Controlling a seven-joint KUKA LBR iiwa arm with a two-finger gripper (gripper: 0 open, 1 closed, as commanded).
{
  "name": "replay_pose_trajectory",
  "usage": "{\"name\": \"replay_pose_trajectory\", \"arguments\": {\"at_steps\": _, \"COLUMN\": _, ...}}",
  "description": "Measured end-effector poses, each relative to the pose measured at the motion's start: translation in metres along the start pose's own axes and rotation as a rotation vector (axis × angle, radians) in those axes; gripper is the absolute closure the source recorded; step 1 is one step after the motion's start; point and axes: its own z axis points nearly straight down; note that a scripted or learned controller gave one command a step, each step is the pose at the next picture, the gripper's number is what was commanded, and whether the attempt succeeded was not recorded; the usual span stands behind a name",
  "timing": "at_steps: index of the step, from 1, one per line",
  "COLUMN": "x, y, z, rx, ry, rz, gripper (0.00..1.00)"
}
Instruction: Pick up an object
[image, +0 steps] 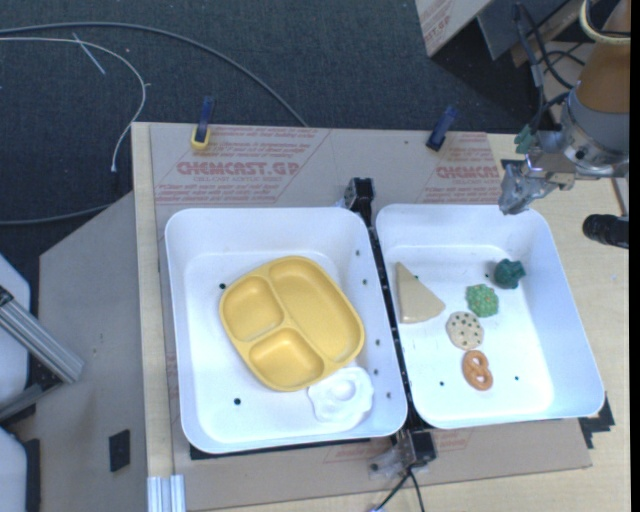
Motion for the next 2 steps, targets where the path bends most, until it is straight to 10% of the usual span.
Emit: {"name": "replay_pose_trajectory", "arguments": {"at_steps": 2, "x": 0.098, "y": -0.04, "z": 0.015, "rx": 0.008, "ry": 0.003, "rz": -0.003, "gripper": 1.0}}
